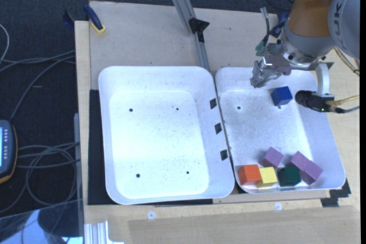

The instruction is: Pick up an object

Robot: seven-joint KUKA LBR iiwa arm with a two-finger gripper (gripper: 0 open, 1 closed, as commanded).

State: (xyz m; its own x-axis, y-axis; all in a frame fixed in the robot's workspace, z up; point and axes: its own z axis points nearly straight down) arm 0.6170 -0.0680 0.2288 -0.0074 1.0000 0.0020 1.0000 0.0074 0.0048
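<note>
My gripper (pixel 262 78) hangs over the far end of the right bin (pixel 320 123), near its back rim. A blue cube (pixel 281 95) lies just to the right of it and a little nearer, apart from the gripper. At the bin's near end, an orange cube (pixel 249 174), a yellow cube (pixel 267 175) and a dark green cube (pixel 289 175) sit in a row. Two purple blocks (pixel 273 156) (pixel 306 166) lie just behind them.
The left bin (pixel 106 123) stands beside the right one, with a divider carrying black clips (pixel 218 127) between them. A slanted metal rail (pixel 183 3) runs down to the bins' back edge. Cables lie on the floor at the left.
</note>
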